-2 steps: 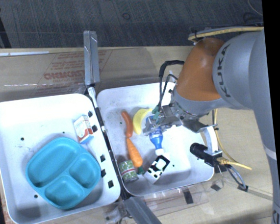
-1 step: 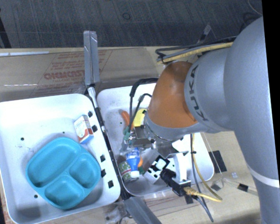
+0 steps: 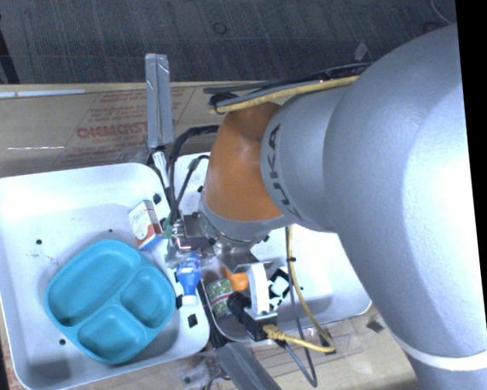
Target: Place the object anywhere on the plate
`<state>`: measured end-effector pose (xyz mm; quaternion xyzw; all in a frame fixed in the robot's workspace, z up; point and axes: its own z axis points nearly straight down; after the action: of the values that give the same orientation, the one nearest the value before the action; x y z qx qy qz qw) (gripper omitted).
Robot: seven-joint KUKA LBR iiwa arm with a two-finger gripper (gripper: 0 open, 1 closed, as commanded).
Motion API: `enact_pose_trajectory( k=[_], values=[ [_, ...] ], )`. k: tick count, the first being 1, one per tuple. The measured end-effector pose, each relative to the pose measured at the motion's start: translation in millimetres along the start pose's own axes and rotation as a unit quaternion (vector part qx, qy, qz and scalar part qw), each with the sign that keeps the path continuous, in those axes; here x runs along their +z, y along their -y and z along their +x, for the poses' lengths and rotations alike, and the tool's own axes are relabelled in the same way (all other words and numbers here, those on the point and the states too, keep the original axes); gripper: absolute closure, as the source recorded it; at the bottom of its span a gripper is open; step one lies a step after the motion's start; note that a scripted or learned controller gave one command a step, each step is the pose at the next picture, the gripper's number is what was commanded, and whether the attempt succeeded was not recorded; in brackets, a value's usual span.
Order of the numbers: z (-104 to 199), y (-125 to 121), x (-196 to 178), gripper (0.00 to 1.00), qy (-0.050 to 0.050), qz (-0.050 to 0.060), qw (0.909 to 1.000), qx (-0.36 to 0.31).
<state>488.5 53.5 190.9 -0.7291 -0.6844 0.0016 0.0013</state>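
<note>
A: Item one, the plate (image 3: 110, 301)?
B: Blue, three compartments, lying flat in the left bin (image 3: 14, 212), toward that bin's 6 o'clock. All three compartments show bare blue.

A: Item two, the object?
B: A small carton (image 3: 146, 222) with a red and white label, on the floor of the left bin at about 1 o'clock from the plate, just beside the plate's rim and not on it. It is tilted; its right edge runs under the arm's wrist parts.

A: Item three, the arm (image 3: 380, 185)?
B: Grey, with an orange band (image 3: 241, 169), entering from 3 o'clock and covering most of the right bin (image 3: 339, 296). Its wrist sits over the divide between the two bins.

A: Item four, the end effector (image 3: 185, 277)?
B: Seen among cables and small blue and orange fittings at the 3 o'clock side of the plate. Whether it is spread or closed, I cannot tell; the wrist hides that. Nothing is seen gripped.

A: Item five, the desk (image 3: 58, 135)?
B: Brown, printed with red lettering, visible at 12 o'clock of the bins.
</note>
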Motion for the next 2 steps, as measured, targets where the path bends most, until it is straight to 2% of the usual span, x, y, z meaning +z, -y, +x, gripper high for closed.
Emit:
enact_pose_trajectory(
  k=[1, 2],
  values=[
    [-0.4, -0.1, -0.1, 0.0, 0.0, 0.0, 1.0, 0.001],
    [0.0, -0.5, -9.2, 1.0, 0.0, 0.001, 1.0, -0.002]
  ],
)
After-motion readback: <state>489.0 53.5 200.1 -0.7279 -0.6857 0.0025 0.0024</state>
